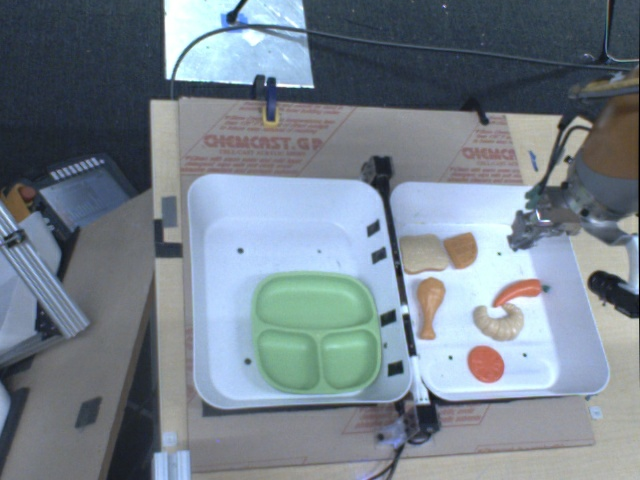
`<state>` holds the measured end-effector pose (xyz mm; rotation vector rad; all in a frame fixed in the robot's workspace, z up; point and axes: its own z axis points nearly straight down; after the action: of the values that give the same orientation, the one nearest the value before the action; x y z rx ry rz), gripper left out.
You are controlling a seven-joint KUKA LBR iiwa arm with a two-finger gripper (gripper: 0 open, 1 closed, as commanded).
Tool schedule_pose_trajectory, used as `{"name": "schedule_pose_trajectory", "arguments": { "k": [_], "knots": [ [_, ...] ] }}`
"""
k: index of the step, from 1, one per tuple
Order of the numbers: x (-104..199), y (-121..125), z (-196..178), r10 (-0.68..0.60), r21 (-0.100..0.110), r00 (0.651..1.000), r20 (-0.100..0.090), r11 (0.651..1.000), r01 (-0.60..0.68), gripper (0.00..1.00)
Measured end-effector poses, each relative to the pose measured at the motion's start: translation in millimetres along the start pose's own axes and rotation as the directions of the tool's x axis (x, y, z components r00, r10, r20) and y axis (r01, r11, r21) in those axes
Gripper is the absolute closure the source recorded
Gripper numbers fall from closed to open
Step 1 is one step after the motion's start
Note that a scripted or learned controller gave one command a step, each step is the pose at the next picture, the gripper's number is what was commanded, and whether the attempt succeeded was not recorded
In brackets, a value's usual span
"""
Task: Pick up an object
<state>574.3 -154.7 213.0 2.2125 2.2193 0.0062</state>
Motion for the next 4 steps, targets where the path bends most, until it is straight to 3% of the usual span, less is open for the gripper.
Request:
{"name": "schedule_pose_trajectory", "arguments": {
  "k": [1, 2, 4],
  "knots": [
    [-0.5, 1.5, -23.2, -0.001, 0.002, 1.000, -0.001, 1.000, 0.001, 1.00],
    [53.7, -18.3, -21.4, -0.005, 0.009, 1.000, -0.005, 1.000, 0.005, 1.00],
    [165.0, -34.0, -1.7, -0.007, 0.009, 1.000, -0.006, 1.000, 0.007, 1.00]
  ]
}}
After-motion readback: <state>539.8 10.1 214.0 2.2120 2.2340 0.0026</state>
